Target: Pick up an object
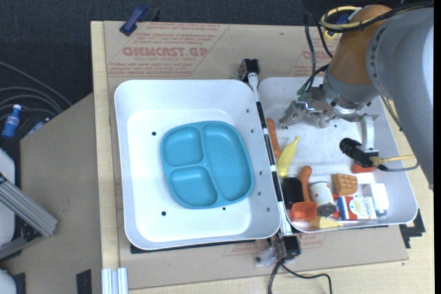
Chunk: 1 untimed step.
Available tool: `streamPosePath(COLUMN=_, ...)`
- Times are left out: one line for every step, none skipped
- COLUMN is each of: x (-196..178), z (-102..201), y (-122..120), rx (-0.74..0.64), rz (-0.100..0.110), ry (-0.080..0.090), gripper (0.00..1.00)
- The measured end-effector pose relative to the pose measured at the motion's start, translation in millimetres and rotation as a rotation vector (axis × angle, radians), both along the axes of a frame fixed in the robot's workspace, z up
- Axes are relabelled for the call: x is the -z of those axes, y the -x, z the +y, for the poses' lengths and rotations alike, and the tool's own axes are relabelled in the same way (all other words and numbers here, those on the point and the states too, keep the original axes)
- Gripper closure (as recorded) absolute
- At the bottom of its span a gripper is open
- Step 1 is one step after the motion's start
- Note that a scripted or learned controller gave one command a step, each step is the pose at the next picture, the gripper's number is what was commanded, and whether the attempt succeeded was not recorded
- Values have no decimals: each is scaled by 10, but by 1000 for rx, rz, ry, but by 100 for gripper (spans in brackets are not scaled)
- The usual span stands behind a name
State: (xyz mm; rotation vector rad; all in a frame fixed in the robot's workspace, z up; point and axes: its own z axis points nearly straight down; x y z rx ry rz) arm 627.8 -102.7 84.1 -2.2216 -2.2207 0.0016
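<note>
- Where the right bin (406, 206) comes nearest the camera, a heap of small things lies along its front wall: a red-and-white carton (362, 206), an orange piece (303, 213) at the front left corner, a small can (320, 191), a black object (293, 188) and a brown toast-like square (344, 183).
- Just behind the heap, by the bin's left wall, lie a yellow banana (286, 155) and an orange carrot (273, 136), the carrot farther back and close to the wall.
- The left bin (131, 148) bears a blue divided plate (205, 164) near its middle, lying flat.
- The gripper (313, 113) hangs over the far part of the right bin, beyond the carrot and apart from every object; nothing shows in its grasp, and whether it is spread or closed cannot be told.
- The grey arm with its orange band (358, 45) rises behind it to the right.
- At the bench's far left corner lies a small blue item (133, 21).
</note>
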Motion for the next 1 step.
streamPosePath(x=-108, z=5, y=-9, rx=-1, rz=-2, ry=1, gripper=100)
